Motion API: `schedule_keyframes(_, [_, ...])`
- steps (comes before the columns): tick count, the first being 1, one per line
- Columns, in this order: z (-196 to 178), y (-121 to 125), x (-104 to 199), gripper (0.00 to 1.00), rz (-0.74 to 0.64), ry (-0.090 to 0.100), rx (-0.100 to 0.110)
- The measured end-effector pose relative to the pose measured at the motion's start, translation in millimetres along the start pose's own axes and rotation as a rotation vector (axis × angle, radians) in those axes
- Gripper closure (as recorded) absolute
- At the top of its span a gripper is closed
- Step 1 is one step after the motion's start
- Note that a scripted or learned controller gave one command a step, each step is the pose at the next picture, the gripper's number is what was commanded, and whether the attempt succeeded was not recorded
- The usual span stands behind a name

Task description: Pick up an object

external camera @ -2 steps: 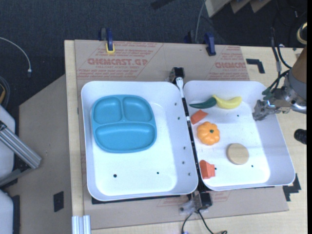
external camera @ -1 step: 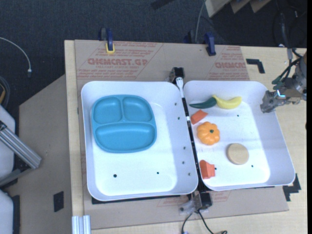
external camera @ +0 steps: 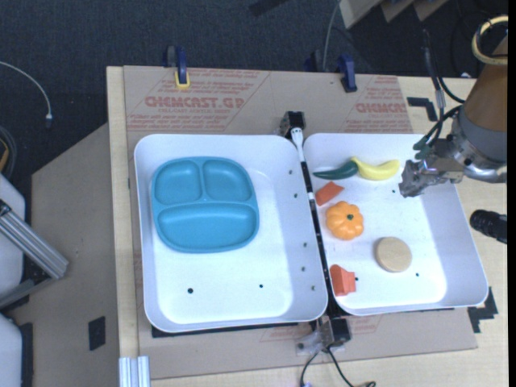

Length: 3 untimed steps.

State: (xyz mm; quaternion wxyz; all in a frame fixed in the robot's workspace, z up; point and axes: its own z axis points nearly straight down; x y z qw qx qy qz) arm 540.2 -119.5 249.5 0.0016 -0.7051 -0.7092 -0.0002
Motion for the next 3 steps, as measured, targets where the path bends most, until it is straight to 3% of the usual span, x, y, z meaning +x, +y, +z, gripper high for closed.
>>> schedule_keyframes(3, [5,-29,170,1.00,0.001,-0.001,0.000])
